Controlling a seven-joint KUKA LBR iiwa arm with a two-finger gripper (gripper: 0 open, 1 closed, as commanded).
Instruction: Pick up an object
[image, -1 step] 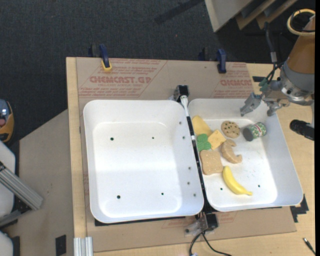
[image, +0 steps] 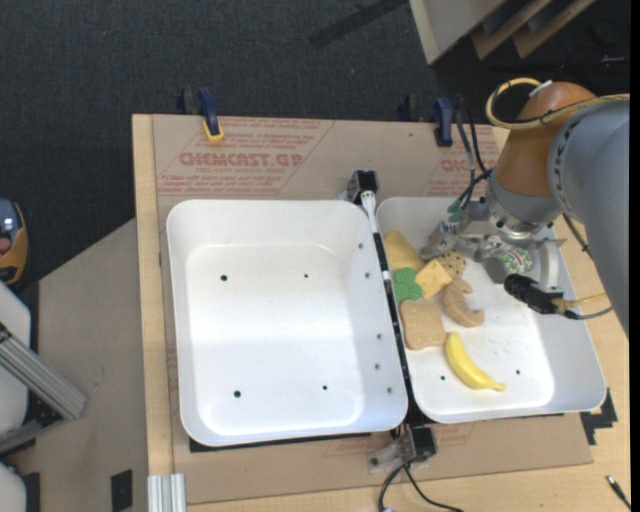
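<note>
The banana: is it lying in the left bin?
No. The banana lies in the right bin, near its front edge, beside the other toy food pieces.

Illumination is even and moderately bright across the bench (image: 300, 150), falling from overhead. The left bin (image: 270, 310) reads near-white, its floor brightest across the lower half, with a soft grey gradient toward its upper rim. Shadows are faint and short; a thin dark line lies between the two bins. The dark floor in the upper left of the frame is dim and grainy. The arm (image: 580, 150) at the right edge looks slightly soft. Overall sharpness is modest.
</note>
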